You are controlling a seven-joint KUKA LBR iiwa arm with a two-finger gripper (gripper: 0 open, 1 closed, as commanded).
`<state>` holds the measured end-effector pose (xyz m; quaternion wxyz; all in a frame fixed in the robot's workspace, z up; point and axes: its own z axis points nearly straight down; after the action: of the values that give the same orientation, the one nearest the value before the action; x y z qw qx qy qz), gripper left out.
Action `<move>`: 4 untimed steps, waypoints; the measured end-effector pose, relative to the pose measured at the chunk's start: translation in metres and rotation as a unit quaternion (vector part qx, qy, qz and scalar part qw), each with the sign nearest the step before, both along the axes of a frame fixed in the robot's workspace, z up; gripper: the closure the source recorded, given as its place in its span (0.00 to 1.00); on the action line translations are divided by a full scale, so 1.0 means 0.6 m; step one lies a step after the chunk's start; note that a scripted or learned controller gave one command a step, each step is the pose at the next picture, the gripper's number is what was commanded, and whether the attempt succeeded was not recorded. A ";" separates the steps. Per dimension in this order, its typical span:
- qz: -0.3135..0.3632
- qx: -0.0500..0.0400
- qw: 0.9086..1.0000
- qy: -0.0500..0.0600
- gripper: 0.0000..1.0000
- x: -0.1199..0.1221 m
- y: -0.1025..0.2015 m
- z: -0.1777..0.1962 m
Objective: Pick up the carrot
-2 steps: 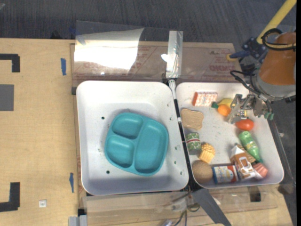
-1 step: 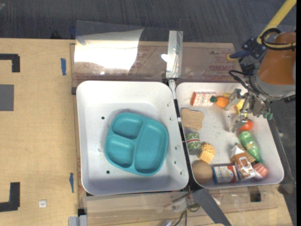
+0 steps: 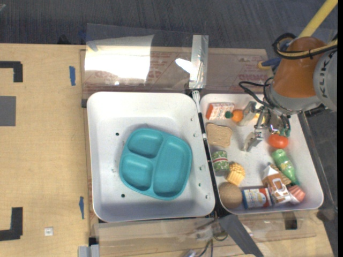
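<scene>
Evidently the work is all in the right bin (image 3: 314, 182), where the toy foods lie crowded together, while the left bin (image 3: 97, 143) bears a teal divided plate (image 3: 155, 164) well apart from the action. The carrot (image 3: 237, 115) appears to be the small orange piece with a touch of green at its end, lying in the far part of the right bin just beside the orange-and-white carton (image 3: 218, 111) and above the bread slice (image 3: 218, 135). It is small and partly blurred, so that reading is a judgement, not a certainty.

The gripper (image 3: 256, 135) hangs over the middle of the right bin, near the carrot but to its right and nearer the camera, with the red tomato (image 3: 277, 141) just beside it on the other side. The arm's orange band (image 3: 293, 68) sits above it and hides part of the wrist. Whether the tool is spread or pressed together, I cannot tell: the metal parts are thin and glinting against the white floor. Nothing shows pinched in it.

The gripper likely stands there because a bare patch of floor gives it room to descend. The carrot's closeness to the carton could make a clean grasp awkward. By my judgement the pick is not yet made.
</scene>
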<state>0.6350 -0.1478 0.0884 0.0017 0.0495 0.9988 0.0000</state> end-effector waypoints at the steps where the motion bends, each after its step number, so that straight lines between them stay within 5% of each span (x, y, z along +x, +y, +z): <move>1: 0.059 -0.002 0.998 0.024 0.00 0.031 -0.006 0.000; 2: 0.086 -0.013 0.996 0.025 0.00 0.033 0.012 0.001; 3: 0.242 -0.002 0.970 -0.003 0.00 -0.056 0.074 0.002; 4: 0.212 -0.002 0.977 -0.005 0.00 -0.167 0.073 0.003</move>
<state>0.5346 -0.1038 0.0903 0.0063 -0.1630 0.9866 -0.0010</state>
